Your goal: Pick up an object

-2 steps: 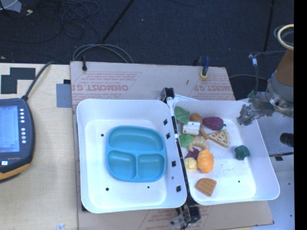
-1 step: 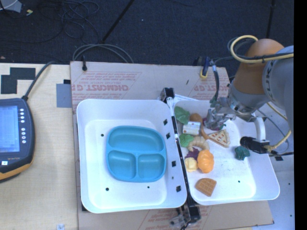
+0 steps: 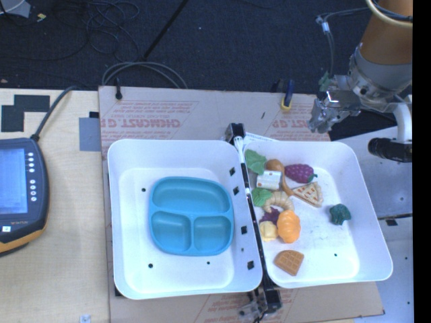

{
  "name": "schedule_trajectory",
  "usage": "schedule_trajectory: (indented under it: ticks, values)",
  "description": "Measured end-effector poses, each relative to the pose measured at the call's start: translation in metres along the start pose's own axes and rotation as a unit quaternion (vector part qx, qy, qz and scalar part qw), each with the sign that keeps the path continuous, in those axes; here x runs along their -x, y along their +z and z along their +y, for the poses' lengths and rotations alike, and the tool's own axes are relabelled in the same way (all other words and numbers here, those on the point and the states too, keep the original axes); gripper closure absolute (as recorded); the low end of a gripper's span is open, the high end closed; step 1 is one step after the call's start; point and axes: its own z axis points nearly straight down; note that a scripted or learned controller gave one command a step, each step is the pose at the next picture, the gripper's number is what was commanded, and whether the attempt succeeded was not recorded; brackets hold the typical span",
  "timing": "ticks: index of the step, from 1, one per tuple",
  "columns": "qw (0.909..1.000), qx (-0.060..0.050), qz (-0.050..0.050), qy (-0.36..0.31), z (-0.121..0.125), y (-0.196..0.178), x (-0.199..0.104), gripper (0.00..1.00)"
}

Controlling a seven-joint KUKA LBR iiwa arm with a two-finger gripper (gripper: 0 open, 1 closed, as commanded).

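Note:
The right bin (image 3: 363, 247) holds several toy foods: a purple grape bunch (image 3: 300, 173), a pizza slice (image 3: 308, 194), an orange pumpkin (image 3: 288, 227), a broccoli floret (image 3: 339, 213), a brown bread piece (image 3: 289, 262), green leaves (image 3: 255, 161) and a white block (image 3: 269, 180). They cluster along the bin's left side. My gripper (image 3: 324, 115) hangs above the bench behind the right bin's far edge, well apart from the toys. Nothing shows between its fingers.
The left bin (image 3: 128, 247) holds a blue divided tray (image 3: 190, 214). A tablet-like pendant (image 3: 17, 184) lies at the far left of the bench. A black divider (image 3: 244, 200) runs between the two bins. Cables lie on the dark floor behind.

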Motion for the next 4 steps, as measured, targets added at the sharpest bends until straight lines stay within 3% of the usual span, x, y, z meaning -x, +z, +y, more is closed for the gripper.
schedule_trajectory:
  ticks: [1,2,3,4]
  values:
    - [1.0000,-0.001,0.000,0.001,0.000,-0.198,-0.021,1.00]
    - [0.9999,-0.012,0.002,0.001,-0.099,-0.180,-0.054,1.00]
    - [0.9998,-0.019,0.001,-0.003,-0.142,-0.045,-0.170,1.00]
    - [1.0000,-0.007,0.002,-0.001,-0.137,-0.114,-0.231,1.00]
